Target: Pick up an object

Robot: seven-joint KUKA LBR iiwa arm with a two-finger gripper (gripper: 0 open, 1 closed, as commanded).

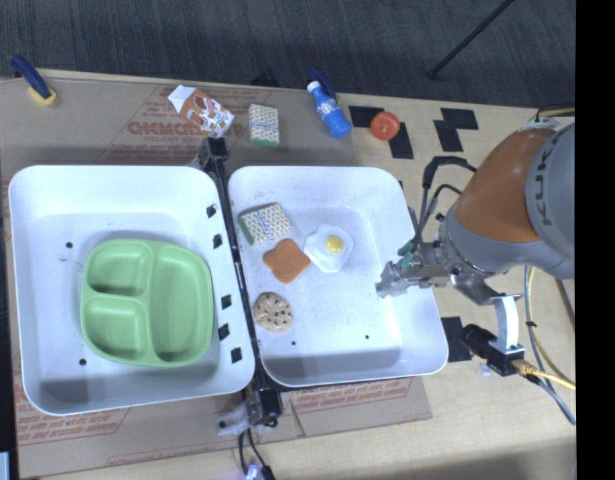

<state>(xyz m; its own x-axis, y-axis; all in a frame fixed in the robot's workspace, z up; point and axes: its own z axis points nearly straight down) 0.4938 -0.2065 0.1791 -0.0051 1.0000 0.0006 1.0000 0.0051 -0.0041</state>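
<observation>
The right bin (382, 353) holds a green-and-white sandwich piece (263, 222), an orange-brown nugget (286, 260), a fried egg (329, 247) and a round cookie (273, 312). My gripper (395, 280) hangs over the right part of this bin, near its right wall, well to the right of the egg. Nothing shows between its fingers. The grey arm with its orange band (507, 203) comes in from the right.
The left bin (32, 268) holds a green divided plate (147, 303). Behind the bins on the bench lie a snack packet (199, 111), a small green box (264, 125), a blue bottle (329, 111) and an orange ball (385, 125).
</observation>
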